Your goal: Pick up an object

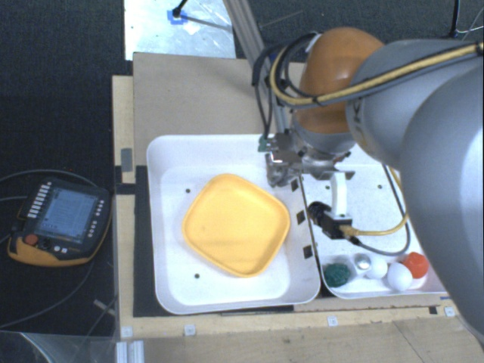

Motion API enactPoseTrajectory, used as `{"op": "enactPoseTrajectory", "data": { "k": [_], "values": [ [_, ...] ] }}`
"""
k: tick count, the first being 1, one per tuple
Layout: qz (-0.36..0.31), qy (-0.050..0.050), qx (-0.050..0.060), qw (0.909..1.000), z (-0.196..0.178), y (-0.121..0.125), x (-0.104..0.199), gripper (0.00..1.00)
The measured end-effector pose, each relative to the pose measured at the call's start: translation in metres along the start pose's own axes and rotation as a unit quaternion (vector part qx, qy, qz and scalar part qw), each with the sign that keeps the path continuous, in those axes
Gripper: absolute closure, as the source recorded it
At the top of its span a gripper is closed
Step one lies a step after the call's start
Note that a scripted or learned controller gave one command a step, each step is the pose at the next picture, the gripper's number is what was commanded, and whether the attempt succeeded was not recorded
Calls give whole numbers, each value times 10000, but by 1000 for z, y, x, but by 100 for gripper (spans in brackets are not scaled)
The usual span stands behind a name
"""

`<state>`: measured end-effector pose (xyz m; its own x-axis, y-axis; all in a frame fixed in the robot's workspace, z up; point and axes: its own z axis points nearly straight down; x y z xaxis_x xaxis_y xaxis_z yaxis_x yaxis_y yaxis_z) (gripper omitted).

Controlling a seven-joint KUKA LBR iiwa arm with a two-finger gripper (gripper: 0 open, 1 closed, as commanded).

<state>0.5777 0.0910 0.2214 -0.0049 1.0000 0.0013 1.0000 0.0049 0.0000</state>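
Observation:
A yellow square plate [236, 224] lies flat in the left white bin [170, 203]. In the right bin [378, 203], near its front edge, sit a dark green object [337, 272], a small silvery ball [363, 263], a white ball [398, 277] and an orange-red ball [414, 263]. My gripper [281, 172] hangs under the orange wrist band [336, 66], over the back right part of the left bin, just beyond the plate's far right corner. Nothing is seen held in it.
The grey arm [431, 127] covers most of the right bin. A black plug with a yellow cable [333, 224] hangs over the divide between the bins. A teach pendant [60, 219] lies on the floor at the left.

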Motion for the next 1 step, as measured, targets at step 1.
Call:
{"op": "enactPoseTrajectory", "data": {
  "k": [1],
  "values": [
    [20, -7, -2, 10000, 0, 0, -3, 0]
  ]
}}
